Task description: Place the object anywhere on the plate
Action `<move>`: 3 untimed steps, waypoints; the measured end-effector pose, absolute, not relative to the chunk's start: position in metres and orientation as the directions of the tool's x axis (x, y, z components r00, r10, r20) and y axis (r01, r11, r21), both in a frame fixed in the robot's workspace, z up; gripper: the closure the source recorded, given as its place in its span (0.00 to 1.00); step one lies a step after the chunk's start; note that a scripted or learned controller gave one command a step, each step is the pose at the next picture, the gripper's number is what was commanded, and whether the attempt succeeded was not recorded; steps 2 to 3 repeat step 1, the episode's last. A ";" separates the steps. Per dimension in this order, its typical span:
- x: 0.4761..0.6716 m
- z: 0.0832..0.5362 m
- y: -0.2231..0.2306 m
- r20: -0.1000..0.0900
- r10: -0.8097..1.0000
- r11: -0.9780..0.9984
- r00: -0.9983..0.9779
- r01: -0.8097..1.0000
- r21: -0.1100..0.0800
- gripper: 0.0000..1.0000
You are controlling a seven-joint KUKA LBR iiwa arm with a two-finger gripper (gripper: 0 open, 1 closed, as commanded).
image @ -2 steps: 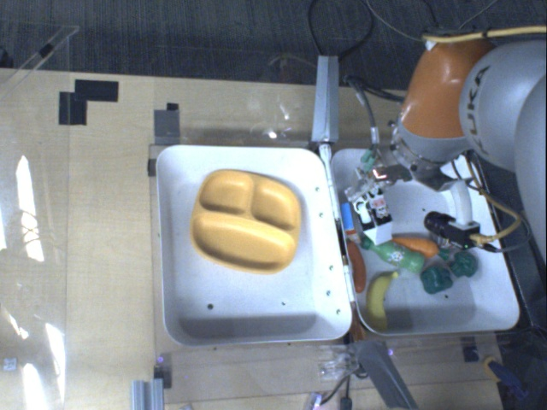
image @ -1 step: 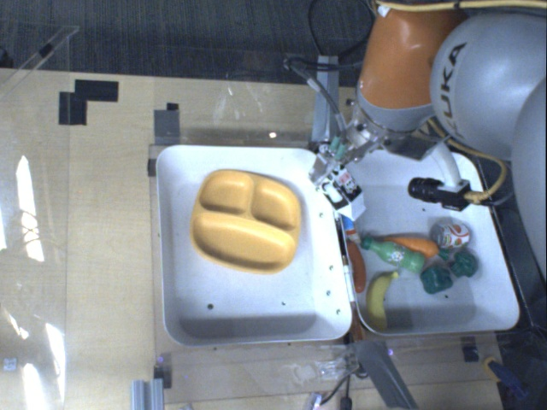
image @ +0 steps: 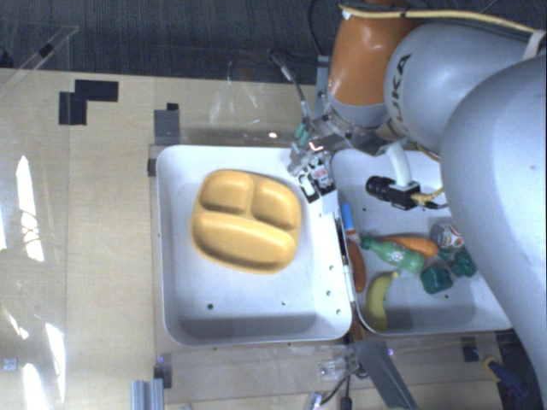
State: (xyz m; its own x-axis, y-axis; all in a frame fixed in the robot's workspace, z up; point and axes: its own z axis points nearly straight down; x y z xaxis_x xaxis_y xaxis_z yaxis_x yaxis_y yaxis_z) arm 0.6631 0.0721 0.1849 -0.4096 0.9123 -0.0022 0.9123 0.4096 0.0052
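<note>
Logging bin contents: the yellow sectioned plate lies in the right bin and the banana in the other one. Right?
Not quite. The camera view shows the plate in the left bin; the banana lies in the right bin.

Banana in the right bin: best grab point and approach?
Take the banana across its middle, from above. It lies flat along the bin's left wall, curved, long axis running near to far, so close the claw across its narrow width.

Smooth, matt yellow three-compartment plastic plate [image: 246,219]; glossy white plastic left bin [image: 171,254]; pale wood-look bench [image: 85,229]; satin grey arm casing [image: 487,143]
</note>
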 end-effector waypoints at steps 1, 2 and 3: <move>0.663 0.185 0.072 -0.002 0.912 0.410 -0.410 0.912 0.005 0.00; 0.663 0.185 0.072 -0.002 0.912 0.410 -0.410 0.912 0.005 0.00; 0.663 0.185 0.072 -0.002 0.912 0.410 -0.410 0.912 0.005 0.00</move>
